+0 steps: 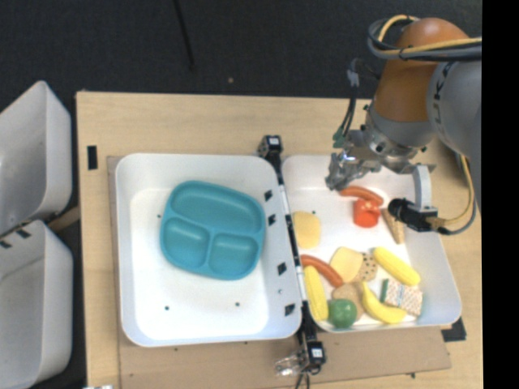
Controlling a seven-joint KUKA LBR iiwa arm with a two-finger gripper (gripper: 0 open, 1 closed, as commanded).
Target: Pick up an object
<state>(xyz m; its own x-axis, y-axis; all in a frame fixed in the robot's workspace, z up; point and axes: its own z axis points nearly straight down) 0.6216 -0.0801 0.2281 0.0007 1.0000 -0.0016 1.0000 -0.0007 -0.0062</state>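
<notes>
**A:** Where is the tool [344,173] at this moment?

**B:** It hangs over the far part of the right shallow white plastic bin [442,254], under the grey arm with its orange band [409,75]. Its dark tips sit just above the toy food, near the bin's far left corner.

**A:** And what lies closest to it?

**B:** A long red plastic chilli pepper [361,193], slanting just beside the tool on the side nearer the camera. Whether the two touch, I cannot tell. A round red plastic tomato [366,212] sits right against that pepper, a little nearer the camera again.

**A:** Are the fingers apart or together?

**B:** I cannot tell; the tips are small and dark from this angle. Nothing can be seen between them.

**A:** What else is in that bin, taking the tool as the mark?

**B:** A pale yellow round piece [307,228] lies nearer the camera and to the left. Further towards the camera come a red sausage [323,269], a yellow corn cob [315,292], a green round fruit [343,313] and two yellow bananas [396,266], all well apart from the tool.

**A:** And the other bin?

**B:** The left white bin [134,298] holds a teal divided plastic plate [213,229], well to the left of the tool. Both bins rest on the light wooden bench [97,124].
</notes>
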